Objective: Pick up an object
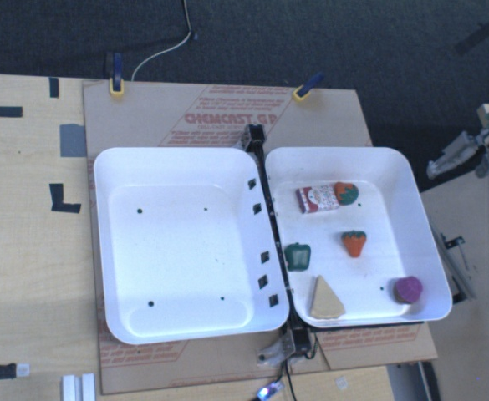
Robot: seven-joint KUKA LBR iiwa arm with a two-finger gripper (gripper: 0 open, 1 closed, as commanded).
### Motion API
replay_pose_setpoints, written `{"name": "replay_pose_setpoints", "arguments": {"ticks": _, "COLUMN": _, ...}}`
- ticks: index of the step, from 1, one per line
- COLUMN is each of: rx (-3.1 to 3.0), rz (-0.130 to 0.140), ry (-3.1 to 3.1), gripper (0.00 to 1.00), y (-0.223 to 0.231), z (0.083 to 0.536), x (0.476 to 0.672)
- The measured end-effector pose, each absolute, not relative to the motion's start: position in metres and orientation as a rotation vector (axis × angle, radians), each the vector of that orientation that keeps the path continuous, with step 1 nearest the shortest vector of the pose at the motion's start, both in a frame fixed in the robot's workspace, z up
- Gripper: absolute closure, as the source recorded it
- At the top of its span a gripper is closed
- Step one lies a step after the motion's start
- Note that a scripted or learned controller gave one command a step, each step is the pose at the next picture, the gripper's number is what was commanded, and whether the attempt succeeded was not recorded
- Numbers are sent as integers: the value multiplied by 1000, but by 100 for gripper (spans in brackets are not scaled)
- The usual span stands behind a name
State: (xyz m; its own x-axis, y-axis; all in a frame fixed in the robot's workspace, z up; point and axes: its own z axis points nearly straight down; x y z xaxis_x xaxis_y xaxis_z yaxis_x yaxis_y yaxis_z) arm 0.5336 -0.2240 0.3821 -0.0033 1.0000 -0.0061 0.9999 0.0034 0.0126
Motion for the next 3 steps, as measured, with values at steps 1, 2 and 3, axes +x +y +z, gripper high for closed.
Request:
{"name": "replay_pose_setpoints", "arguments": {"ticks": 1, "rx": 2204, "rz": 11, "ry": 2211, "gripper": 0, "y": -224, "z": 538, "x": 548}}
{"name": "replay_pose_setpoints", "arguments": {"ticks": 2, "rx": 2217, "rz": -2, "ry": 2220, "gripper": 100, "y": -223, "z": 538, "x": 548}}
{"name": "replay_pose_setpoints", "arguments": {"ticks": 3, "rx": 2212, "rz": -2, "ry": 2239, "gripper": 100, "y": -97, "z": 495, "x": 525}}
